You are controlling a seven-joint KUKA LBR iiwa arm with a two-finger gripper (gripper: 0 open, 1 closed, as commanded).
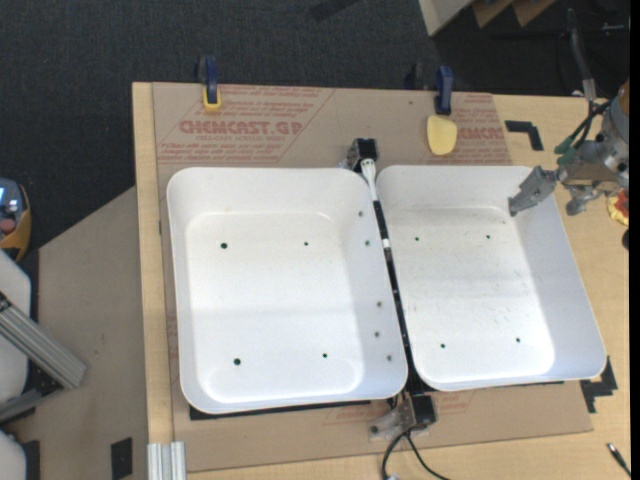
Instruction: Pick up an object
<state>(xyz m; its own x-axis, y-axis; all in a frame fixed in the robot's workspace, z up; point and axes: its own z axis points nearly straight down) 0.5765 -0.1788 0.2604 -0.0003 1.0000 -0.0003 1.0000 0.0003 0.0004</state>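
My gripper hangs at the right of the camera view, over the far right corner of the right bin. Its two grey fingers are spread apart, so it is open, and nothing sits between them. A small yellow object lies on the brown board behind the right bin, outside it and well to the left of the gripper. The left bin sits beside the right one, showing its bare white floor with a few dark dots.
Blue clamps grip the board's far edge. A black strip runs between the two bins. Cables and a connector lie at the front. A metal rail lies off to the left.
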